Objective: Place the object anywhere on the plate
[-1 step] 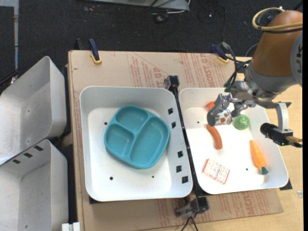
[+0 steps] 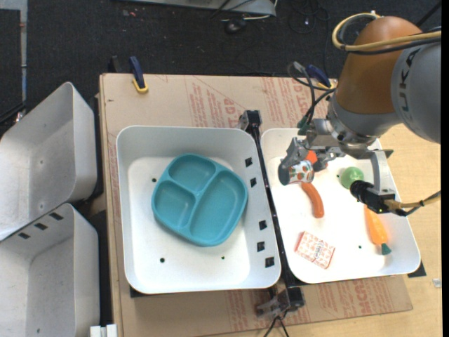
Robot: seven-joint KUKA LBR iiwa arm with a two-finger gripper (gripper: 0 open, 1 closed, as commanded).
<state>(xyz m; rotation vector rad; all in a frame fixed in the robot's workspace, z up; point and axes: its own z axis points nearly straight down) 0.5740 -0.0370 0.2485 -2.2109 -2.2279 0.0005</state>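
A teal plate (image 2: 200, 199) with three compartments lies in the left bin (image 2: 133, 153), a little tilted. My gripper (image 2: 297, 167) hangs over the upper left part of the right bin (image 2: 403, 258). It is right above the top end of an orange-red sausage (image 2: 314, 199) that lies on the bin floor. Something small and orange-white shows at the gripper's tip, and I cannot make out what it is.
The right bin also holds a green round piece (image 2: 351, 175), an orange carrot (image 2: 377, 230) near the right wall and a red-and-white packet (image 2: 315, 249) at the front. A black cable and sensor (image 2: 368, 194) hang off the wrist. Two spare white bins (image 2: 42, 153) stand at the left.
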